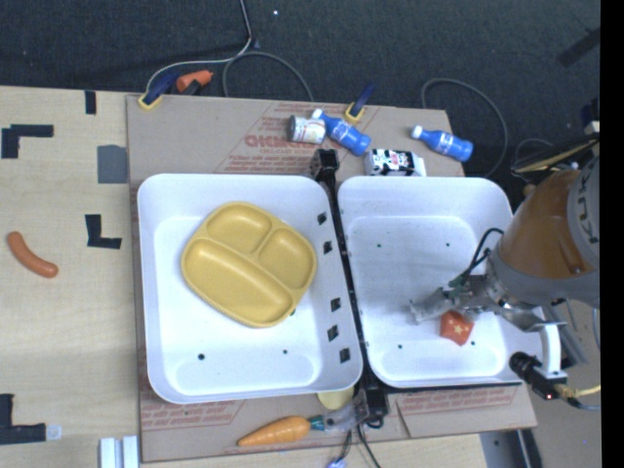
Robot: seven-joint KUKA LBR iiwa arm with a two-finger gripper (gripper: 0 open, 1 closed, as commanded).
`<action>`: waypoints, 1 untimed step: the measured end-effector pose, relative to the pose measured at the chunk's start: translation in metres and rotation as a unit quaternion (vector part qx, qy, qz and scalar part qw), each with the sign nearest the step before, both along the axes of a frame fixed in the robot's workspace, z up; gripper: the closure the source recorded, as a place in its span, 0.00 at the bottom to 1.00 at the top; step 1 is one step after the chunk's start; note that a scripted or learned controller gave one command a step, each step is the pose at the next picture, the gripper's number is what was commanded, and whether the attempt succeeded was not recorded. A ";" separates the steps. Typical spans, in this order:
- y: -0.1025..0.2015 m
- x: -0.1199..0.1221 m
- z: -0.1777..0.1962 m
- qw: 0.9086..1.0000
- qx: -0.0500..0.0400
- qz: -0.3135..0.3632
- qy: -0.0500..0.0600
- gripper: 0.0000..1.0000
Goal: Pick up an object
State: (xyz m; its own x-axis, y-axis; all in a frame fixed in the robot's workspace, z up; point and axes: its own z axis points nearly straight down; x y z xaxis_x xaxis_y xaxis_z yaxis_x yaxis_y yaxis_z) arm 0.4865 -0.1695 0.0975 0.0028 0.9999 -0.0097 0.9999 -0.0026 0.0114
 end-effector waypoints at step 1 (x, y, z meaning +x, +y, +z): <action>0.033 0.081 -0.011 1.000 0.003 0.004 0.003 0.00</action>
